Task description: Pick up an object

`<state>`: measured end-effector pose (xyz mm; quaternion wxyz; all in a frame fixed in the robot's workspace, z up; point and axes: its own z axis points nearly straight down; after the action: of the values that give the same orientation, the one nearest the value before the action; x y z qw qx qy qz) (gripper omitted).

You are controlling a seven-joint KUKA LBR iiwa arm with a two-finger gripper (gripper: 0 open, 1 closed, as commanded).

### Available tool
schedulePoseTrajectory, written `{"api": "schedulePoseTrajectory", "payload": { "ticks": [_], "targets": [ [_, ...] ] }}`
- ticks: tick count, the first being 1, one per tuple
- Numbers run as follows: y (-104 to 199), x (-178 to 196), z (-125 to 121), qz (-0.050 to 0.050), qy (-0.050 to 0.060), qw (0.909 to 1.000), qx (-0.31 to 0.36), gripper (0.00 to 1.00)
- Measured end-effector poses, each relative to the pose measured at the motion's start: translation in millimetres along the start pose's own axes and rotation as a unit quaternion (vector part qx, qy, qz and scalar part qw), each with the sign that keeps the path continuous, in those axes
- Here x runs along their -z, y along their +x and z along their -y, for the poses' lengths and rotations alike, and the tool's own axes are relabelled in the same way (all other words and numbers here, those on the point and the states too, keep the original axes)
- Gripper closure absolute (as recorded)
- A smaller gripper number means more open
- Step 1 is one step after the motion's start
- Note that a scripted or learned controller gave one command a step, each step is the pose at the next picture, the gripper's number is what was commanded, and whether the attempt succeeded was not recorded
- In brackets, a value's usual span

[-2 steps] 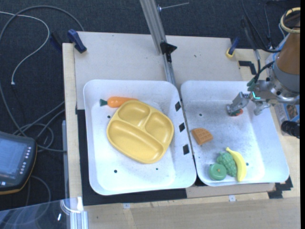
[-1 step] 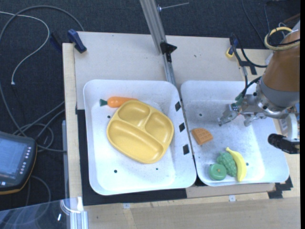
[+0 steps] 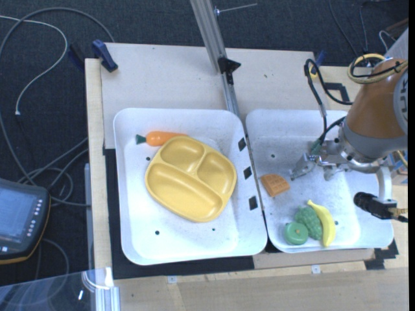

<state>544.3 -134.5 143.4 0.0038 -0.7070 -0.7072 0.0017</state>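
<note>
The tool (image 3: 305, 168) hangs over the right bin (image 3: 285, 125), fingers spread and holding nothing. A waffle piece (image 3: 275, 185) lies just beside it, with a banana (image 3: 323, 220) and green toy (image 3: 305, 225) nearer the front rim.

arm (image 3: 379, 109) reaching in, gripper (image 3: 305, 168) low

Pale bench (image 3: 168, 76), two white bins (image 3: 130, 193) side by side
</note>
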Motion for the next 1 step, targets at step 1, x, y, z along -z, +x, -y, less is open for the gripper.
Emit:
{"api": "schedulePoseTrajectory", "payload": {
  "ticks": [1],
  "targets": [
    [0.2,-49.0,-1.6,0.000,-0.004,1.0000,-0.001,0.00]
  ]
}}
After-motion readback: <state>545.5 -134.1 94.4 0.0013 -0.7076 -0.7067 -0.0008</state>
